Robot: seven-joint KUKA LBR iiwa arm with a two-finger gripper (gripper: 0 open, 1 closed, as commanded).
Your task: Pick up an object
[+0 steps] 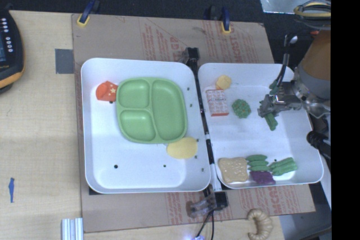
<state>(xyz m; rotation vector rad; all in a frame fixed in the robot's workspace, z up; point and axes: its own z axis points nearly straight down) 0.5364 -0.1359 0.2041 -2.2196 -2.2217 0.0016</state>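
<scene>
My gripper [270, 111] hangs over the right bin [298, 137], near its upper right part. A small dark green stick-shaped piece [272, 121] pokes out below its fingers and looks pinched between them. To the left of the gripper lie a green broccoli floret [241, 108], a red-and-white packet [216, 103] and a small yellow piece [224, 82]. Along the bin's front edge sit a slice of bread [233, 170], a green pea pod [257, 162], another green vegetable [283, 166] and a purple piece [261, 177].
The left bin [101, 166] holds a green divided plate [152, 109], a red piece with a star [106, 91] at its upper left and a yellow lemon-like piece [182, 148]. A black divider [201, 115] runs between the bins. A tan curled object [260, 223] lies on the cardboard in front.
</scene>
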